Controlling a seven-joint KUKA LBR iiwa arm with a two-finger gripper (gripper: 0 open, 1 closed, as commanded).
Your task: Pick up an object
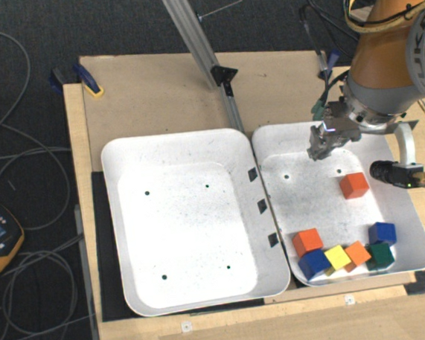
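Plastic blocks crowd the near corner of the right bin point(421, 239): an orange cube point(306, 240), a blue one point(313, 263), a yellow one point(337, 257), with others beside them, packed too tightly for an easy grab, I judge. Farther back a lone orange block point(354, 185) sits clear, the likelier target. Beyond it my gripper point(321, 147) hovers over the far end, carrying nothing; whether its fingers are apart I cannot tell.
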